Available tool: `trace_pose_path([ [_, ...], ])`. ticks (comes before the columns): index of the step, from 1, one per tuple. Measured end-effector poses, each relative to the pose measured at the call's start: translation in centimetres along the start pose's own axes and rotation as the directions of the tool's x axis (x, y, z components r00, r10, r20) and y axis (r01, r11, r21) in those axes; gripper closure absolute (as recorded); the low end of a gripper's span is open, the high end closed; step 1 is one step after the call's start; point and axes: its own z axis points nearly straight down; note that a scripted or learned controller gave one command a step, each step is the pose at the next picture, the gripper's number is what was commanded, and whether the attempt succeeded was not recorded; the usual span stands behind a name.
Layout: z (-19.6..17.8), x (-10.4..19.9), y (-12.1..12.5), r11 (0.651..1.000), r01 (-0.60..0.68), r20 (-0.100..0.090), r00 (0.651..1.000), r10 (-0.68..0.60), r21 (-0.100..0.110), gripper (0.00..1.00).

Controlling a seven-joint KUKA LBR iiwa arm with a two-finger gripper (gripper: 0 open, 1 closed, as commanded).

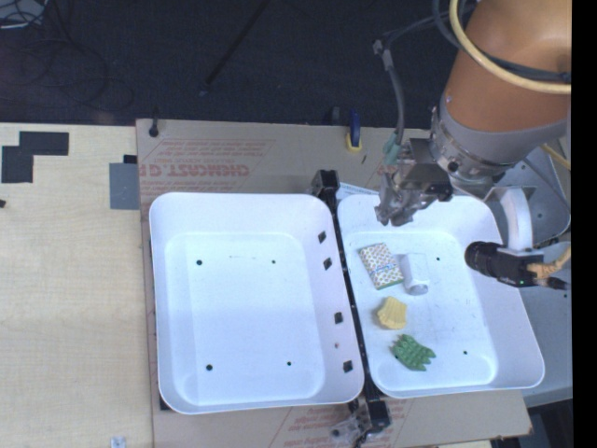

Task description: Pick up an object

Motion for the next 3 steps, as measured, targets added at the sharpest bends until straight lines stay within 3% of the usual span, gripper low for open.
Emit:
trace_pose_path([
  [1, 3.9, 1.3, 2.6, 1.000, -0.010, 0.005, 1.000, 0.010, 0.006, 1.00],
  [2, 6.4, 1.3, -3.4, 1.000, -0.015, 0.004, 1.000, 0.015, 0.009, 1.00],
  [3, 11.6, -8.8, -3.7, 1.000, -0.022, 0.006, 1.000, 0.021, 0.009, 1.00],
])
